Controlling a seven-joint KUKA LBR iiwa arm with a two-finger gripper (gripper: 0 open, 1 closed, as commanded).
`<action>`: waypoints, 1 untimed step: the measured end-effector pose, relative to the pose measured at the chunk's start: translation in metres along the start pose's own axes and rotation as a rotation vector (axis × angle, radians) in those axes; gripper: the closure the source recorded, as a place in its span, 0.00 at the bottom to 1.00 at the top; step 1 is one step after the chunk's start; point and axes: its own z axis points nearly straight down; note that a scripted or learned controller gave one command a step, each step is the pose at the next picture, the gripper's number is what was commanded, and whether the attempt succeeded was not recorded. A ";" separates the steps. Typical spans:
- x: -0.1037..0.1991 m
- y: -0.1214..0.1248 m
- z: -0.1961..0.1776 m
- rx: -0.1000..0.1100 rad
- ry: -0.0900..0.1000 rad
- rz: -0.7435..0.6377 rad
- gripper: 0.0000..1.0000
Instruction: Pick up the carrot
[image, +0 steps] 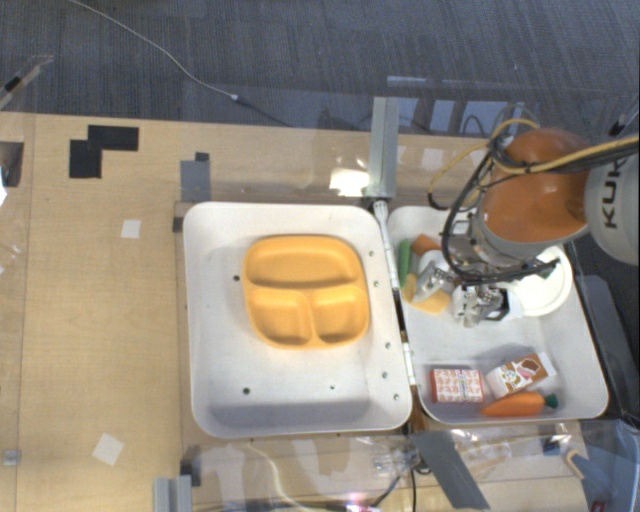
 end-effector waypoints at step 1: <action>0.003 0.003 0.001 0.000 0.000 -0.070 0.00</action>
